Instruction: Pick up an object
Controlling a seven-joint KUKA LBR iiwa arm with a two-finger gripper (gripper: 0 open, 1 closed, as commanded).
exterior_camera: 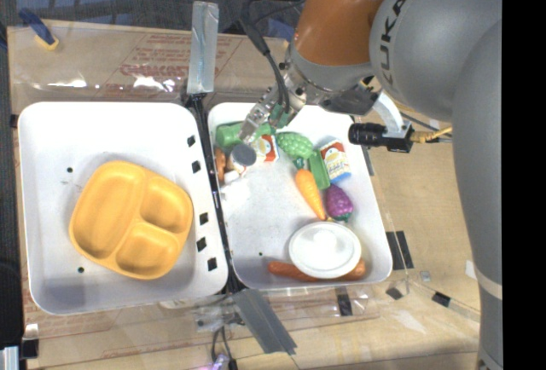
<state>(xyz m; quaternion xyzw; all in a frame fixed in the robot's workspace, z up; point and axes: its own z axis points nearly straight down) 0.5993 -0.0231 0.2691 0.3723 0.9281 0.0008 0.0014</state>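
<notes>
Gripper (pixel 256 123) sits low over the right bin's (pixel 256 253) far left corner, among toy food. Finger state cannot be told. Yellow tray (pixel 130 219) lies in left bin (pixel 51 138).

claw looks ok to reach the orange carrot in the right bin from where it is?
Probably yes. The orange carrot lies uncovered in the right bin, with bare floor on its left. The claw hovers at the bin's far end. A purple toy crowds its right side.
</notes>
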